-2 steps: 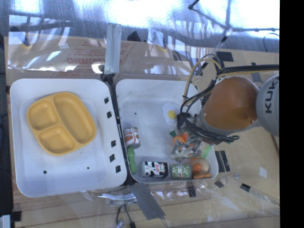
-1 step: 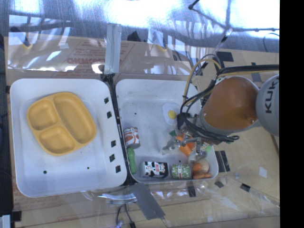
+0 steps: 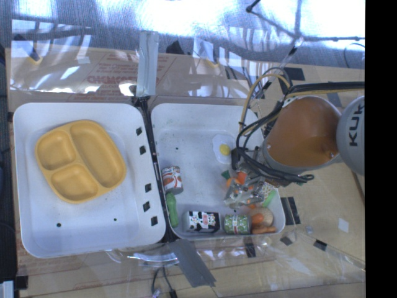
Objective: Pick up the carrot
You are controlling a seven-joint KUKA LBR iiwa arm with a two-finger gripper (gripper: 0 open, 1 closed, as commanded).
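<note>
Carrot, small orange plastic point(image 3: 265, 230), lies in the right white bin point(image 3: 192, 129)'s near right corner, you'll see. The claw point(image 3: 245, 188) hangs over the clutter beside it; whether it's open, seemingly impossible to tell.

end effector point(image 3: 247, 188) fingers hidden amid blurred clutter; arm point(image 3: 347, 132) cut off at right

Sectioned plate point(image 3: 79, 161) in left bin point(image 3: 37, 234), carrot point(image 3: 265, 230) in right bin point(image 3: 186, 123)
</note>
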